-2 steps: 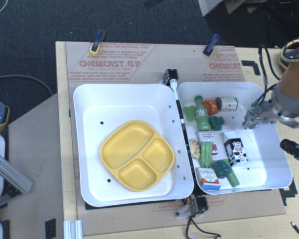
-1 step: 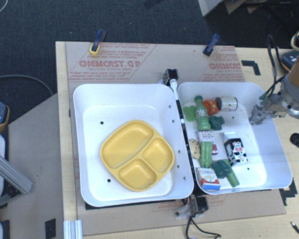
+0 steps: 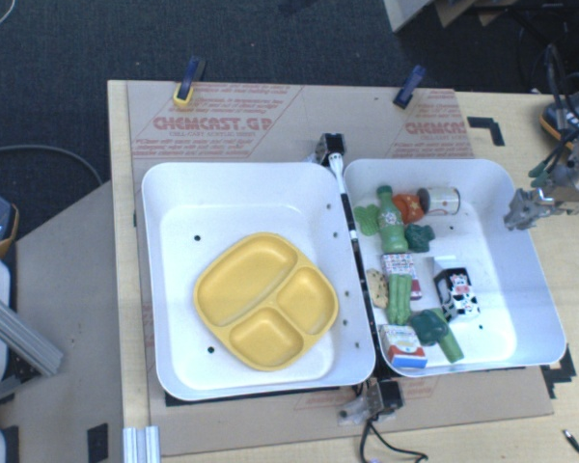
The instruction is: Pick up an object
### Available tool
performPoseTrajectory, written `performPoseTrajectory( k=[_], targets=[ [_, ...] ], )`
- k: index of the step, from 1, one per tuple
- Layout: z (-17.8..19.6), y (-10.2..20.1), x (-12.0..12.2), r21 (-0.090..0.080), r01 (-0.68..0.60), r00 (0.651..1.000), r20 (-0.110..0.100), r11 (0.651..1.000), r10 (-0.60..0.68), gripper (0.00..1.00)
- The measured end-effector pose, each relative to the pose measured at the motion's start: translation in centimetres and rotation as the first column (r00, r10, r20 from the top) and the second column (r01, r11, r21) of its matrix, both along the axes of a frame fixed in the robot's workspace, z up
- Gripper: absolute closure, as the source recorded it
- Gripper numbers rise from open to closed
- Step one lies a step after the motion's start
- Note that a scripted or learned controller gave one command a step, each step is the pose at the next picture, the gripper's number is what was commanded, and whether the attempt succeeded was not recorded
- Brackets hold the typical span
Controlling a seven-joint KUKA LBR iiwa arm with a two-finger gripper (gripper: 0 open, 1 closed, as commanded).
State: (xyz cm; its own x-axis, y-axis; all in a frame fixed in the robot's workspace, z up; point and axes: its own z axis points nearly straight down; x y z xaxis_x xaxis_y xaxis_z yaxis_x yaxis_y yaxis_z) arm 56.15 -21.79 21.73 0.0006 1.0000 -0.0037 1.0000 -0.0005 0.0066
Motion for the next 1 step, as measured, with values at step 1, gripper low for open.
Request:
performPoseTrajectory(
  k=[1],
  targets=[
    [0.81, -0.03, 0.07, 0.001, -0.001, 1.000, -0.002, 1.000, 0.001, 1.00]
  ],
)
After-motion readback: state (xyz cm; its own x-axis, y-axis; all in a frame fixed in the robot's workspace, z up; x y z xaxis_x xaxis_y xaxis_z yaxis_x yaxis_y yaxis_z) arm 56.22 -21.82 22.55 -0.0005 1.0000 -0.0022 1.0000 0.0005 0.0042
